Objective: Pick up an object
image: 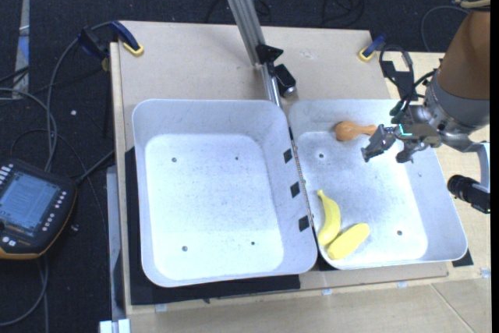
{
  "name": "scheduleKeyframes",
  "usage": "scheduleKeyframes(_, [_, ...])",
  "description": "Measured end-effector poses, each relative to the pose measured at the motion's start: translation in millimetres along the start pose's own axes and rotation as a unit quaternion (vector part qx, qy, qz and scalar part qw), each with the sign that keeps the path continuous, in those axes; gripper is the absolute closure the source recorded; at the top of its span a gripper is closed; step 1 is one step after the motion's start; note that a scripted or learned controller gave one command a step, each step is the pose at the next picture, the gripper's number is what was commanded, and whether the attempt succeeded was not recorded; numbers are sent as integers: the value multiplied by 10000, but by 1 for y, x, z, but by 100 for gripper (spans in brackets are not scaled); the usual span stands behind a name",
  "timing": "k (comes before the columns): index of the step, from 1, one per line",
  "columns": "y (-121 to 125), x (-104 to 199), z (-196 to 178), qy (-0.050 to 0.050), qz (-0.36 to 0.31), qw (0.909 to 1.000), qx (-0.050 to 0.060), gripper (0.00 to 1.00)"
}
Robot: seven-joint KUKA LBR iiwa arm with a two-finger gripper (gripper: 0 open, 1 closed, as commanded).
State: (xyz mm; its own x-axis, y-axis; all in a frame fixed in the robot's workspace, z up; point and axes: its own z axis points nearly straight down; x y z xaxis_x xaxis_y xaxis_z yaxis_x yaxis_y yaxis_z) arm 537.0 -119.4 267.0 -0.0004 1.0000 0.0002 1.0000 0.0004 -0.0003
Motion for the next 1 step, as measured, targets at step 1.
scheduleKeyframes(1, [0,0,0,0,0,10000,0,0])
